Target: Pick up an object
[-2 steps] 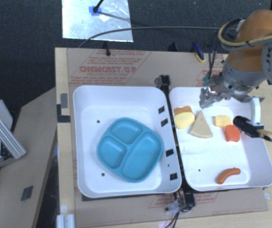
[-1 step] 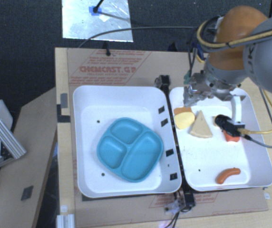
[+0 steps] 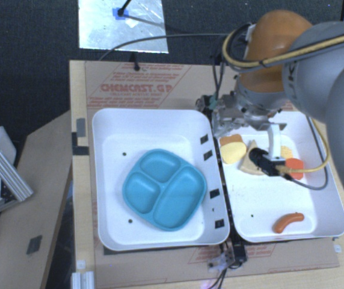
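White bins side by side on a printed cardboard sheet [image 3: 139, 86], pretty standard setup. Left bin [image 3: 109, 137] has a blue divided plate [image 3: 165, 188] sitting roughly in the middle, turned a bit askew. All the small pickable stuff is in the right bin [image 3: 331, 215]: a yellow block [image 3: 233, 152] up near the top left corner, a tan wedge [image 3: 248, 166] just beside it toward the lower right, an orange piece [image 3: 294, 164] further right near the middle of the bin, and a sausage [image 3: 288, 222] lying well apart from the rest near the bottom right corner. The gripper [image 3: 229, 125] is over that top left corner of the right bin, right above the yellow block and close to the divide between the bins. Honestly can't tell from this angle whether it's spread or closed, or whether it has hold of anything, since the wrist blocks the view. A crinkly silver foil square [image 3: 121, 17] lies at the top, beyond the cardboard.
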`<state>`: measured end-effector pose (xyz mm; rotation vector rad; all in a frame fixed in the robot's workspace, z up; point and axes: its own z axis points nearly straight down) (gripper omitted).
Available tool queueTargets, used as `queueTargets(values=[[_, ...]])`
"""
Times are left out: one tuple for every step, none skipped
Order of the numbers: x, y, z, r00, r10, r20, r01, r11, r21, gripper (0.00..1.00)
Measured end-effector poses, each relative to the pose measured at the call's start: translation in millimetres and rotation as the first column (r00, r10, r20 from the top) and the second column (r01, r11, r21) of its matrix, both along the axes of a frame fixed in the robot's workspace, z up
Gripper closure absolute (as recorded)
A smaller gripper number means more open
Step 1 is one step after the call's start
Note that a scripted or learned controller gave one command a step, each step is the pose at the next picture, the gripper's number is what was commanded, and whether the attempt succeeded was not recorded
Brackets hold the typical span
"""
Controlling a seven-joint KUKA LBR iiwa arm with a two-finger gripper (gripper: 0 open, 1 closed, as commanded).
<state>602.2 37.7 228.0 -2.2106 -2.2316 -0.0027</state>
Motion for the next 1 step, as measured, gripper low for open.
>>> queueTargets(values=[[11.0,56.6,-11.7,1.000,0.001,0.001,-0.001,1.000,0.001,1.00]])
